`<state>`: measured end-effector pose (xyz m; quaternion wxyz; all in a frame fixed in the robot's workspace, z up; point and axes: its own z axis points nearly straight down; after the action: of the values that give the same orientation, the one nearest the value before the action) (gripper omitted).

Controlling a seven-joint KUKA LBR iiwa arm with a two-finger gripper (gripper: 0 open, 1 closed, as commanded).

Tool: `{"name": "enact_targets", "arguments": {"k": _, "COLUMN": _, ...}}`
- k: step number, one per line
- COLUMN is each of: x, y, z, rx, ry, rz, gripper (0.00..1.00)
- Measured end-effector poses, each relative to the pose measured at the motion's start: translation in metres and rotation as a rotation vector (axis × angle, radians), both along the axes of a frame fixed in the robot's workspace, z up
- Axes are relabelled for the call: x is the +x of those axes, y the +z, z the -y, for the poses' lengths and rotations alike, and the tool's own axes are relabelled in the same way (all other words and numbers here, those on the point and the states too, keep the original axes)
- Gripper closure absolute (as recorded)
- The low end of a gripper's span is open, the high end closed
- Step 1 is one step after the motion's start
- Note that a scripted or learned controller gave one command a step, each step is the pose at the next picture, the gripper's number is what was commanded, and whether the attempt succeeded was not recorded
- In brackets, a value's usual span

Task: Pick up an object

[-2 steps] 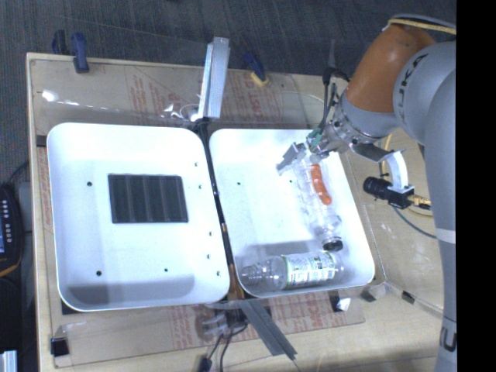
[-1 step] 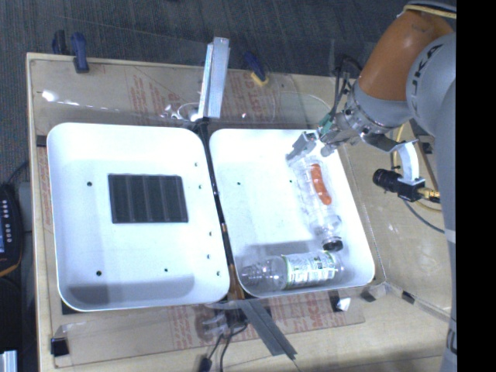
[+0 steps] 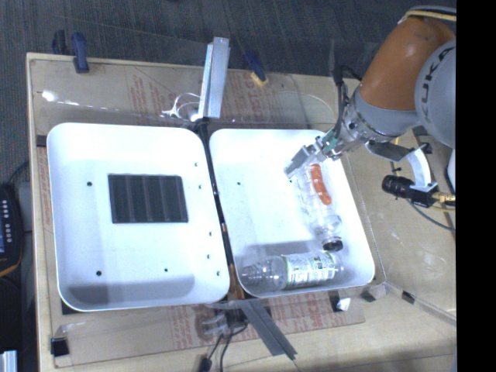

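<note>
The pale wooden bench (image 3: 403,231) carries two shallow white plastic bins side by side, and printed red lettering shows on its bare strips along the far and near edges. The left bin (image 3: 70,208) holds a dark ribbed rectangular panel (image 3: 147,198) lying flat a little toward its far left corner. The right bin (image 3: 248,208) holds two things. A clear plastic bottle with an orange patch inside and a black cap (image 3: 319,200) lies lengthwise along the right wall, cap toward the near edge. A second clear plastic bottle with a printed label (image 3: 291,270) lies on its side along the near wall, just beside the first bottle's cap.

The grey arm with the orange band (image 3: 395,68) reaches in over the far right corner of the right bin. Its two-finger gripper (image 3: 306,160) sits at the far end of the orange-patched bottle; whether the claw is wide or narrow cannot be told here, and no hold on the bottle can be confirmed.

A grey metal bar (image 3: 214,80) stands at the far edge between the bins, and blue clamps (image 3: 78,51) grip the bench's far edge. Dark carpet (image 3: 310,14) covers the floor beyond.
</note>
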<state>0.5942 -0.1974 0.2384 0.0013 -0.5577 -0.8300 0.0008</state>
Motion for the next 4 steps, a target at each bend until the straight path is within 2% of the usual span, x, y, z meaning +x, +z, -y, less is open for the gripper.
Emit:
{"name": "enact_targets", "arguments": {"k": 1, "x": 0.032, "y": -0.048, "z": 0.005, "rx": -0.001, "ry": 0.001, "rz": 0.001, "gripper": 0.0}}
{"name": "enact_targets", "arguments": {"k": 2, "x": 0.005, "y": -0.033, "z": 0.011, "rx": 0.0, "ry": 0.01, "rz": 0.0, "gripper": 0.0}}
{"name": "enact_targets", "arguments": {"k": 3, "x": 0.006, "y": -0.023, "z": 0.011, "rx": -0.001, "ry": 0.011, "rz": 0.0, "gripper": 1.0}}
{"name": "enact_targets", "arguments": {"k": 4, "x": 0.006, "y": -0.023, "z": 0.011, "rx": -0.001, "ry": 0.011, "rz": 0.0, "gripper": 0.0}}
